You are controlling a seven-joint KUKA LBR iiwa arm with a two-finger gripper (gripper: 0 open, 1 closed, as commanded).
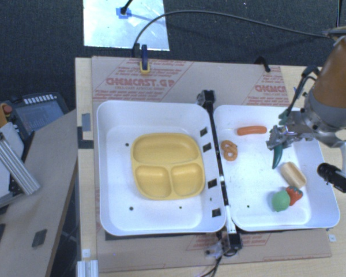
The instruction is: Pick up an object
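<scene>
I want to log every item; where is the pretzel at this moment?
The pretzel lies in the right bin, near its left wall, just below and left of the orange sausage.

On the worktop [86, 154], 2 bins sit side by side. The left bin [112, 212] holds a divided tray [166, 165]; the right bin [320, 212] holds a sausage [251, 130], pretzel [229, 150], bread roll [293, 174] and apple [280, 201].

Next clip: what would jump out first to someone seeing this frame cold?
The yellow divided tray in the left bin, the biggest and brightest thing there. Next, the grey and orange arm reaching in from the right, its pincer over the right bin with a dark green item hanging at its tip. Nearby lie a sausage, a pretzel and a bread roll.
</scene>
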